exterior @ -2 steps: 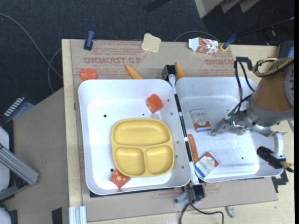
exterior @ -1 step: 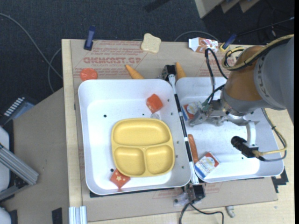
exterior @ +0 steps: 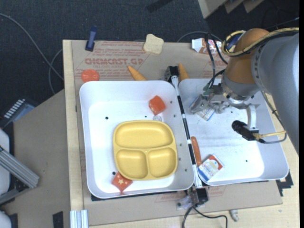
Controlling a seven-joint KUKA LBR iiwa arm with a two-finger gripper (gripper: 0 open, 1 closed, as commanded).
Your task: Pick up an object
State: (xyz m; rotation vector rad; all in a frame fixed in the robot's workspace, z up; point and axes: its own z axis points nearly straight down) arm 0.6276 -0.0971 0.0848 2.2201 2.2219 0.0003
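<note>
My gripper (exterior: 205, 107) hangs low over the upper left part of the right bin (exterior: 247, 170), pointing left. A small pale item lies right under its tip; whether it is held is unclear. Lower in the same bin lies a white, red and blue packet (exterior: 210, 167), and an orange-red stick (exterior: 194, 149) rests along the bin's left wall. The left bin (exterior: 95, 127) holds a yellow divided plate (exterior: 145, 149), an orange block (exterior: 156, 104) above the plate and a red block with a star (exterior: 122, 182) at its lower left.
On the cardboard behind the bins lie a bread slice (exterior: 153, 43), a blue piece (exterior: 91, 38), an orange disc (exterior: 89, 75), two carrot-like pieces (exterior: 137, 73) and a small packet (exterior: 205, 45). The arm's orange band (exterior: 243, 61) stands over the right bin's far edge. Cables trail near the arm.
</note>
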